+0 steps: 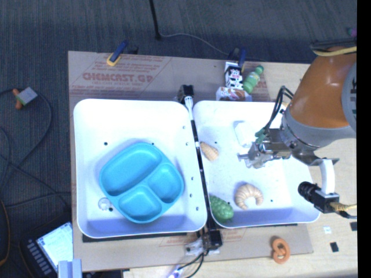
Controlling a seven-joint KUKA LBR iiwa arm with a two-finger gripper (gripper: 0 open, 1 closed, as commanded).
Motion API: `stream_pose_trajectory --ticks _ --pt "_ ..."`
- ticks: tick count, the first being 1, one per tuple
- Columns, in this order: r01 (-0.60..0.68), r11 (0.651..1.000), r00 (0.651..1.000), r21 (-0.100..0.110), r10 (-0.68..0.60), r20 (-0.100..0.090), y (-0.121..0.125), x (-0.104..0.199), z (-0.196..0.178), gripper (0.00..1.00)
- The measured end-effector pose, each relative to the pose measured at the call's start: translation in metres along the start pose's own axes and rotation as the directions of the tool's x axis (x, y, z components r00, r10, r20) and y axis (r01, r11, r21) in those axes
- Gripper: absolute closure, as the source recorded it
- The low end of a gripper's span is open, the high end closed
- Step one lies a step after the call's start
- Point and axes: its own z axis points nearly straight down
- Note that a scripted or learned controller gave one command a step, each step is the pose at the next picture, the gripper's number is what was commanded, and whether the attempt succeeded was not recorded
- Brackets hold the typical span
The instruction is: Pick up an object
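The grey arm with the orange band is reached in from the right, its metal two-finger gripper (253, 157) lowered over the middle of the right white bin (272, 112). Whether it is open cannot be told. A tan croissant-shaped toy (248, 195) is seen near that bin's front edge, apart from the gripper.

A brown bench (87, 88) printed with red lettering carries two shallow white bins side by side, the left bin (84, 120) and the right bin (232, 112), their edges touching. At the far edge lie a blue-and-yellow clamp (117, 52) and a small carton (233, 81). An orange pretzel-shaped toy (280, 249) lies near the front right.
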Motion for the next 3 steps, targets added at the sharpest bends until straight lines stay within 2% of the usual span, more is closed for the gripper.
stream_pose_trajectory --ticks 3 --pt "0.0 1.0 1.0 0.002 0.0 0.0 -0.001 0.109 0.011 1.0"
